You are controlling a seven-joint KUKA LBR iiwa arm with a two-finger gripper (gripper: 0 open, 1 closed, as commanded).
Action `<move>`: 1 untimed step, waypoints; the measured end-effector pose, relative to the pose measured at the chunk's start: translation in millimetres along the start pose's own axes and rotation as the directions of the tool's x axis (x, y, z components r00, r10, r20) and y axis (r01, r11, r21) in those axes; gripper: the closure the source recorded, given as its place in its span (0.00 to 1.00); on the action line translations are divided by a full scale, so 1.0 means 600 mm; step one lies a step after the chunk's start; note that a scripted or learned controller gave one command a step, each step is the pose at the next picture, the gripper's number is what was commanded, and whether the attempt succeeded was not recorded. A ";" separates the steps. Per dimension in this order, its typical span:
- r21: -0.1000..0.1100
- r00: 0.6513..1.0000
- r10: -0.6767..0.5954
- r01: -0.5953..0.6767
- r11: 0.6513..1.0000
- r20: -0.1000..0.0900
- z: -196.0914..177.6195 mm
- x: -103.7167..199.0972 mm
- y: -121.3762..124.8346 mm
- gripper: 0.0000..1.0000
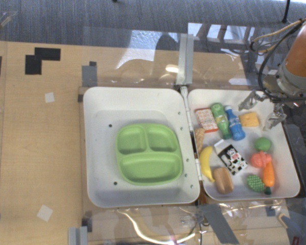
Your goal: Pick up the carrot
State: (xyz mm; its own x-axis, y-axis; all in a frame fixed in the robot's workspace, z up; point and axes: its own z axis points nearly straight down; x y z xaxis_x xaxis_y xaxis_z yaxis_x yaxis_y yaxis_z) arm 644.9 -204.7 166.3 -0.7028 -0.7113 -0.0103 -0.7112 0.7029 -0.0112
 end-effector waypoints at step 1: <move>-0.001 0.912 -0.411 0.411 0.912 0.002 0.060 0.039 0.055 0.00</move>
State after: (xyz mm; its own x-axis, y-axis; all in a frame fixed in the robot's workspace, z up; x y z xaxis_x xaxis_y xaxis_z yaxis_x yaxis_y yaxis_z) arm 605.8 -198.2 129.9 -0.3482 -0.9374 -0.0071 -0.9373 0.3483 -0.0139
